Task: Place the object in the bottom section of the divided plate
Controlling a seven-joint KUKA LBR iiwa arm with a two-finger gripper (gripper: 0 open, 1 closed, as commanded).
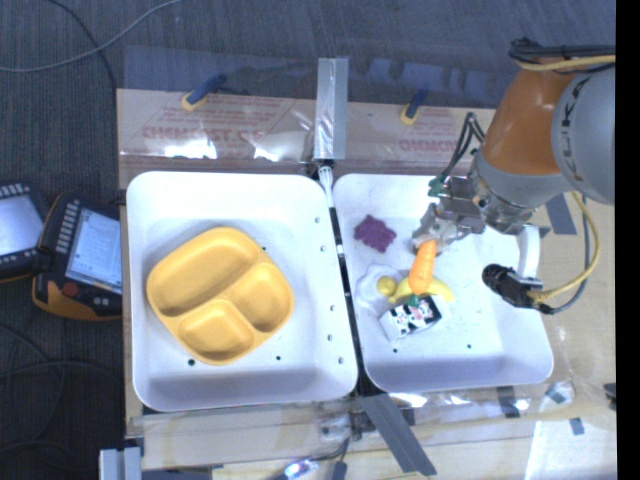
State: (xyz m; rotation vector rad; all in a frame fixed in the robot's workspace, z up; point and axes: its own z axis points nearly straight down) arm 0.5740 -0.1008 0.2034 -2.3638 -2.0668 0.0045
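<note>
My gripper (437,230) sits at frame right, just above the carrot (423,265) (finger state cannot be told); plate (219,293) lies centre-left.

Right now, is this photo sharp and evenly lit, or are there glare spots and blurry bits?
In the camera view the light is bright and fairly even; the white bins look nearly washed out, glare streaks the clear plastic sheet behind them, the yellow divided plate shows soft shine with shallow shadows in its sections, and the gripper above the carrot looks slightly soft.
</note>
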